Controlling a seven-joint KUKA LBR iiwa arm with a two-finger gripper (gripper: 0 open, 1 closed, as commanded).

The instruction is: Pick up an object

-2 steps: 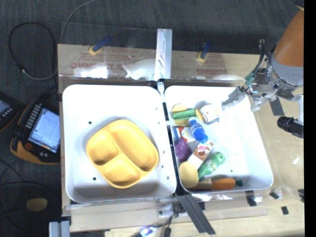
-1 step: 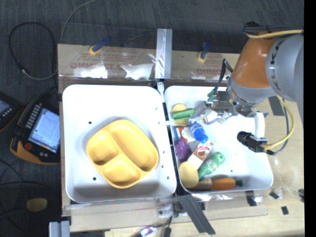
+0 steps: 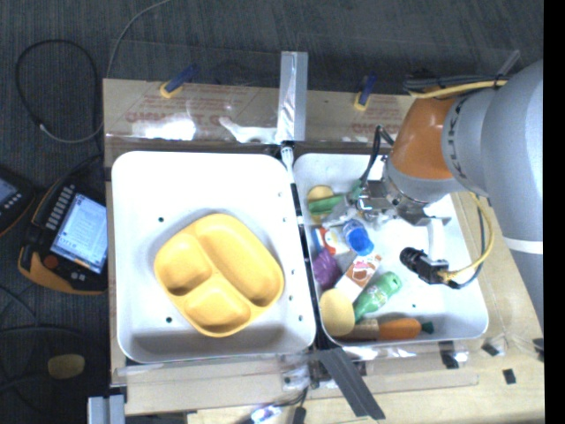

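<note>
Camera view: your grey two-finger gripper [image 3: 371, 200] sits low in the shallow white right bin [image 3: 468, 321], at its 11 o'clock corner, just above the small blue plastic bottle [image 3: 357, 237]; I can't tell its opening or any hold. The green plastic bottle [image 3: 377, 293] and orange carrot-shaped toy [image 3: 399, 329] lie toward 6 o'clock. The yellow three-compartment plastic tray [image 3: 218, 273] sits mid left bin [image 3: 141, 184].

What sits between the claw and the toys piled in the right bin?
Nothing visible. The claw hangs directly over the pile, beside the blue bottle and the green and yellow toy, in the right bin.
</note>
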